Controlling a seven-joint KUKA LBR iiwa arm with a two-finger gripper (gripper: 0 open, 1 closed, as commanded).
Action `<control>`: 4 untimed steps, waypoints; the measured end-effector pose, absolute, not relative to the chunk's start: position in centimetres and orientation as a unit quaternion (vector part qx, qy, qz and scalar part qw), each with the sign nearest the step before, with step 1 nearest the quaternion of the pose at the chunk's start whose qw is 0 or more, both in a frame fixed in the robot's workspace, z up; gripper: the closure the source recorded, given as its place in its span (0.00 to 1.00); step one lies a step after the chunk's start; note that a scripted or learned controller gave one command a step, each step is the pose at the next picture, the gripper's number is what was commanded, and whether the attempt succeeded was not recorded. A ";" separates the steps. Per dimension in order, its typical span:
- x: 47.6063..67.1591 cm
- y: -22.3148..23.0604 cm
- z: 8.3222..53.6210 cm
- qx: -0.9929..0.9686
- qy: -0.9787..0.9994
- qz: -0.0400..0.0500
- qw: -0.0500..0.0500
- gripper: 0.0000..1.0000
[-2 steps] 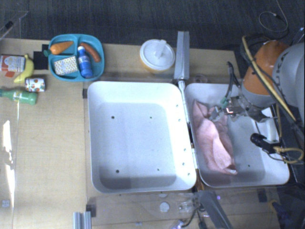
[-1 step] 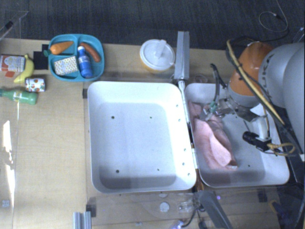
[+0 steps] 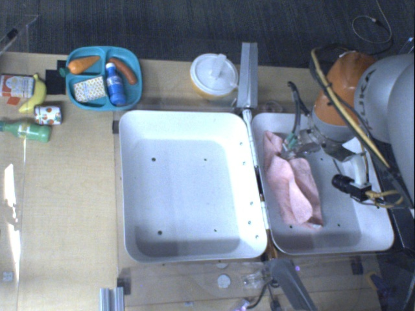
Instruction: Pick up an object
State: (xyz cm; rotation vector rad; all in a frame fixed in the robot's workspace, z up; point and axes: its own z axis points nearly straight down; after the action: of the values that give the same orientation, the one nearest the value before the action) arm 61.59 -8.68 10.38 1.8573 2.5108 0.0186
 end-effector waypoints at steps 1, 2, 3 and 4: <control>61.6 -8.7 10.4 0.595 0.804 0.006 0.009 0.00; 61.0 -9.3 9.0 0.566 0.824 0.004 0.006 0.00; 61.9 -17.6 8.9 0.636 0.772 0.002 0.005 0.00; 62.2 -17.5 10.2 0.634 0.774 0.004 0.009 1.00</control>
State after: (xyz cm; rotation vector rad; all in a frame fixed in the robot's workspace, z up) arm 62.17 -17.48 10.17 1.9800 2.4171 0.0112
